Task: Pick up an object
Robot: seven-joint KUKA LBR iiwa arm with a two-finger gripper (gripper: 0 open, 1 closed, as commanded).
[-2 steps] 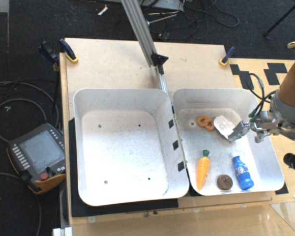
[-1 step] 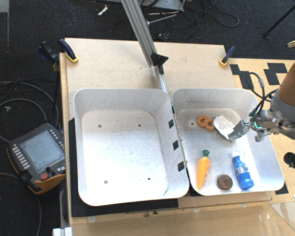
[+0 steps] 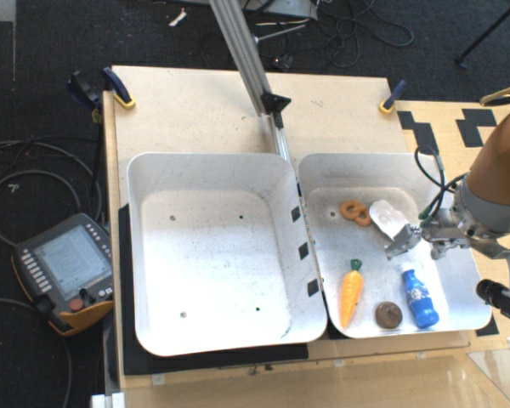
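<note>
Two white bins sit side by side on a pale wooden bench [image 3: 204, 109]. The left bin [image 3: 144, 177] takes up the middle of the picture. The right bin [image 3: 323, 172] is at the right, and all the small things are in it.

The robot arm [image 3: 493, 185] comes in from the right edge of the picture. It is grey with an orange part near the top. Its gripper [image 3: 403, 241] hangs low over the middle of the right bin. It is hard to see how the gripper is set, so it cannot be told if it grips something.

A white object [image 3: 388, 216] lies just up and left of the gripper, very close to it or touching it. A small orange pretzel-shaped toy [image 3: 354, 211] lies right beside the white object, on its left. A toy carrot [image 3: 350, 292] with a green top lies near the bottom of the right bin, pointing down. A small brown round object [image 3: 389, 315] sits just to the right of the carrot's tip. A blue bottle [image 3: 420, 297] with a white cap lies next to the brown object, below the gripper.

A grey metal pole [image 3: 242, 49] slants down from the top of the picture to where the two bins meet. A control pad [image 3: 64, 266] with a screen rests on the dark floor at the left. Yellow clamps [image 3: 123, 100] hold the bench at its top corners.
</note>
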